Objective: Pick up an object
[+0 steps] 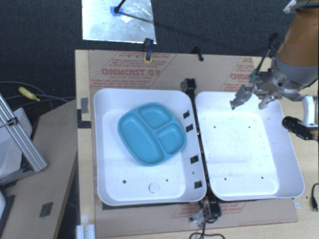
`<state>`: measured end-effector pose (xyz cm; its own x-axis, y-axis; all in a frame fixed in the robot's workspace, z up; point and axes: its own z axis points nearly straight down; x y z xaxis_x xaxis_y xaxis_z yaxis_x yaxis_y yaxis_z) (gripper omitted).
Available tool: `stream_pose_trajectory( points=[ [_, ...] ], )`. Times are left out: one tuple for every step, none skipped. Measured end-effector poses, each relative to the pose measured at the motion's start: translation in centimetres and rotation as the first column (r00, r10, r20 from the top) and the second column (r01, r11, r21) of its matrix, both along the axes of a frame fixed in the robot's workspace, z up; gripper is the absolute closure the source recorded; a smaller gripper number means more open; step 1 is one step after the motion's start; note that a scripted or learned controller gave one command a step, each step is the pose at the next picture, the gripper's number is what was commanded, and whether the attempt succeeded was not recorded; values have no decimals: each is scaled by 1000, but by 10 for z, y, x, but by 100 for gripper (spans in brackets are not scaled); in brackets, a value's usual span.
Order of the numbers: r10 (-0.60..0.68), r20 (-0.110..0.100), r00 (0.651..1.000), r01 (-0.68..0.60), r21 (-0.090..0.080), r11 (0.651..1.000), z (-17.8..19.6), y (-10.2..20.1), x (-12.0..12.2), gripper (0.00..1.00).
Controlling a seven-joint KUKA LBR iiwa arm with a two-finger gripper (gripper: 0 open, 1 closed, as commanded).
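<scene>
A blue divided plate [151, 133] with three compartments lies flat in the middle of the left bin [107, 148]. A small, pale round object [153, 187] rests near that bin's front wall. My gripper [250, 101] hangs over the far edge of the right bin [284, 183], well to the right of the plate. Its fingers [238, 99] are spread open with nothing between them.
A black hinge strip [195, 143] runs between the two bins. Both bins sit on a cardboard sheet [134, 71] on the bench. A metal plate [118, 14] lies beyond it, and an aluminium rail [20, 138] stands at the left.
</scene>
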<state>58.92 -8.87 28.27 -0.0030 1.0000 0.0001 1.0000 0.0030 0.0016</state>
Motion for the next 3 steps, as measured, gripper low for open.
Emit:
stream_pose_trajectory(
  points=[
    [-4,-9,1000,4,1,1000,-89,-16,-29,0],
    [7,13,1000,-7,-1,1000,-24,25,52,0],
    [-5,-9,1000,5,0,1000,-155,-11,28,0]
  ],
)
